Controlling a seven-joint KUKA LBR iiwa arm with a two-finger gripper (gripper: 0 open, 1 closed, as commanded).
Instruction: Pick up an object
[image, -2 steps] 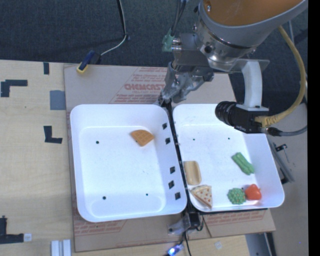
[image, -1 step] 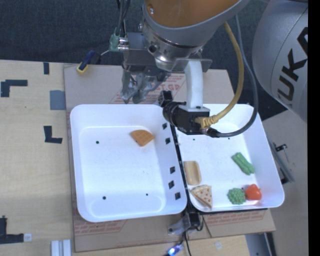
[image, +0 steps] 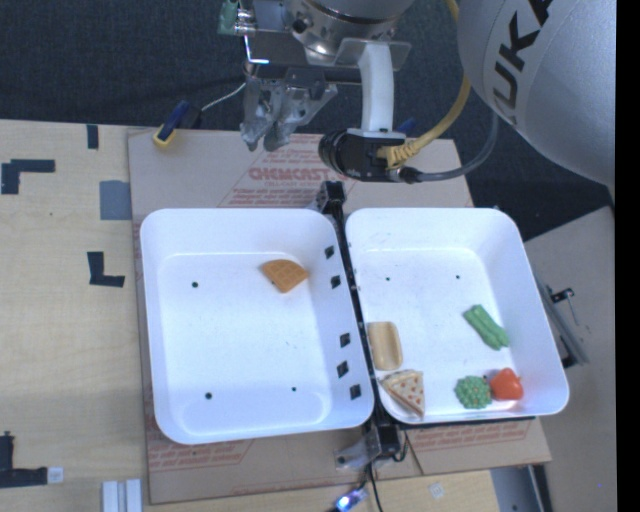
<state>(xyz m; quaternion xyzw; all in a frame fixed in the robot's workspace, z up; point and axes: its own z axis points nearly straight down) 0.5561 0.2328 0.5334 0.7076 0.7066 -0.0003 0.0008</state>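
Two white bins are seen side by side, below the gripper, which hangs above the far edge with narrowly parted, empty fingers. An orange wedge lies almost directly beneath the jaws in the left bin, well apart from anything else. A straight descent would likely serve best, with the jaws widened first and centred across its narrow width.

You're looking down on a light wooden bench with black tape marks along its left side, a brown cardboard sheet laid across it, and dark carpet beyond its far edge
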